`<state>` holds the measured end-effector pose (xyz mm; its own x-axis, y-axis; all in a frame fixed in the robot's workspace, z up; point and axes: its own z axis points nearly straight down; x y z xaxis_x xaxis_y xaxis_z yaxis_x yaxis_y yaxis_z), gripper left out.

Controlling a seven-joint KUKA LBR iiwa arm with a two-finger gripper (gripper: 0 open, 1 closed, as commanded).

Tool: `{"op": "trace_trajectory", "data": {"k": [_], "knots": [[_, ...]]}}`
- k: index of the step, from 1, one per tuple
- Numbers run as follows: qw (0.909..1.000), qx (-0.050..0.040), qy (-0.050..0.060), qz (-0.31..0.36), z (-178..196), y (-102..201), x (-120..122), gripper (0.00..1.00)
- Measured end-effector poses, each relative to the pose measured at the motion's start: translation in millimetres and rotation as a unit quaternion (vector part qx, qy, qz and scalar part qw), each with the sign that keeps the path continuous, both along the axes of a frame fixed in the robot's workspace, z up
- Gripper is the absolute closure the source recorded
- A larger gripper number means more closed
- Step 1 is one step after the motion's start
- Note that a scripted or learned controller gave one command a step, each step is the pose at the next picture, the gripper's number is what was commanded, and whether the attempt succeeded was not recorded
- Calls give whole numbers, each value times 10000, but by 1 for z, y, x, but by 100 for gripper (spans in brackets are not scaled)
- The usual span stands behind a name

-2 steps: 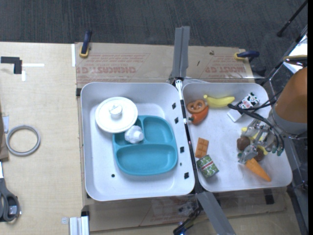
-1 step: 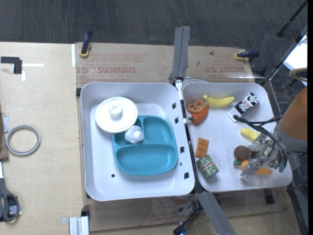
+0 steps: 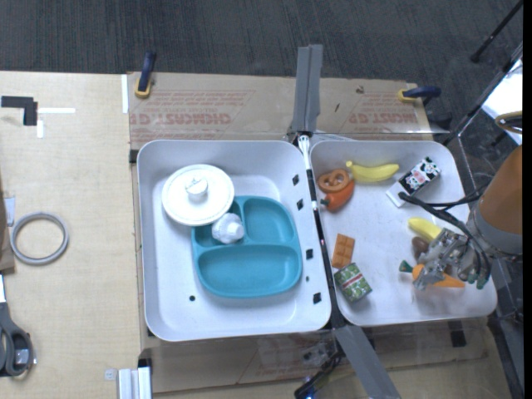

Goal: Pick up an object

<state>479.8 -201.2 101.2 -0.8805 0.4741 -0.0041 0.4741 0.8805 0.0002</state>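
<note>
The jaws (image 3: 449,264) sit low in the right bin (image 3: 378,310), over a small orange carrot-like toy (image 3: 440,281) near the bin's front right corner; whether they are wide or narrow I cannot tell. The toy looks light, stiff and smooth, so a grip across its thicker middle seems safest. Just beside it lies a yellow piece (image 3: 424,227). Farther off are a banana (image 3: 372,171) and a green block (image 3: 352,283).

Orange-banded arm (image 3: 507,202) with black cables and metallic gripper (image 3: 453,260).
</note>
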Motion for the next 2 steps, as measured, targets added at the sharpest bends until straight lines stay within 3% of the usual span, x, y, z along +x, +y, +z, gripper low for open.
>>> {"op": "trace_trajectory", "data": {"k": [1,2], "knots": [[9941,6,4,-1089,99,39,-1,100],[9853,8,4,-1708,114,73,-1,100]]}}
